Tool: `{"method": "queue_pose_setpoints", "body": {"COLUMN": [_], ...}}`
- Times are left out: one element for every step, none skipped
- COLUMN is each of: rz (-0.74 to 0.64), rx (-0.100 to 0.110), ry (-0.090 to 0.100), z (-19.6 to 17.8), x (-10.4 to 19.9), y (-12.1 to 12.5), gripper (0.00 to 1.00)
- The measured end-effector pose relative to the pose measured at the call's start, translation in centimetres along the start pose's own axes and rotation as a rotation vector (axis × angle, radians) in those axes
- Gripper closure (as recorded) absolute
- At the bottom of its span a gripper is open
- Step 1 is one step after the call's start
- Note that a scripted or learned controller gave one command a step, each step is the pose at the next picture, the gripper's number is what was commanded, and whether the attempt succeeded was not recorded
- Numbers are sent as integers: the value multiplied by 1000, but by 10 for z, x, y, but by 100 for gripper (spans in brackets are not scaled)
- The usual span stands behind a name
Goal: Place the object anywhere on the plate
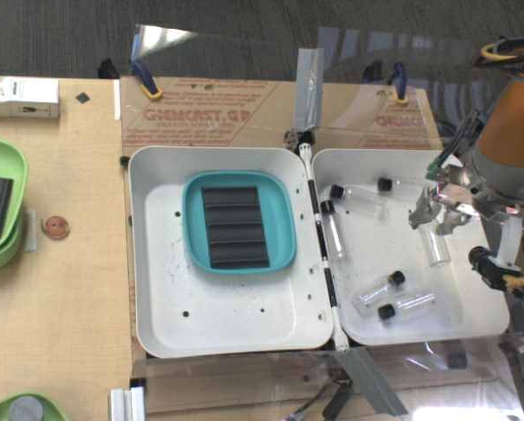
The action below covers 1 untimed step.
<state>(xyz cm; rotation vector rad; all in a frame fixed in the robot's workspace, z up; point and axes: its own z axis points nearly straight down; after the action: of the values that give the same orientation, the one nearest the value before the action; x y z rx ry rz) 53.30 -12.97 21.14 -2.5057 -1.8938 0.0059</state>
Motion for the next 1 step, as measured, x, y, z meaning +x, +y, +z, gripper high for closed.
{"method": "queue_pose_setpoints", "body": {"rz": [0], "rx": [0], "ry": [0], "z": [0], "x": [0], "y": [0], "gripper": [0]}}
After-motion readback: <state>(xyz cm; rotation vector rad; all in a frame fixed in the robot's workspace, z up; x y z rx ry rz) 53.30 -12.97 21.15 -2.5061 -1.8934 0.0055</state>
